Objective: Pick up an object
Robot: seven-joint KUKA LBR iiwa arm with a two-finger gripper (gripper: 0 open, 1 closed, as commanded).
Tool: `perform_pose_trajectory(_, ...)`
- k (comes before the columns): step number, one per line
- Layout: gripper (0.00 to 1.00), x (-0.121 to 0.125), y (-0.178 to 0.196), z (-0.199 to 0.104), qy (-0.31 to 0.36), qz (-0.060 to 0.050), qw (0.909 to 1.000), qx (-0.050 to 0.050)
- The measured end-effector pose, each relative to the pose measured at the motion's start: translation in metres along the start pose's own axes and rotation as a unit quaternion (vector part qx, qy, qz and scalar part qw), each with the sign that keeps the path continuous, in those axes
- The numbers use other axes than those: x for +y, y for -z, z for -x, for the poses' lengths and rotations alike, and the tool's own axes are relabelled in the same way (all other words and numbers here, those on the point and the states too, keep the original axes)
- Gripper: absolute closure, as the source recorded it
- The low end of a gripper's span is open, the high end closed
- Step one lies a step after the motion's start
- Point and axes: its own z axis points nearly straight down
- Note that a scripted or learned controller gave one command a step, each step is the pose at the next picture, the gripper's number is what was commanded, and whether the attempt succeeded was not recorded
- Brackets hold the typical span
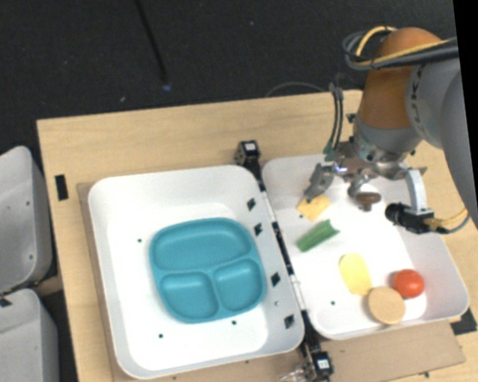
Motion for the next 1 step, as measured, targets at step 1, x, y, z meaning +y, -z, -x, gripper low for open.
perform_pose_trajectory(1,1.00,0.0016,0.0138,0.0007,0.000,0.003,1.0000,0.000)
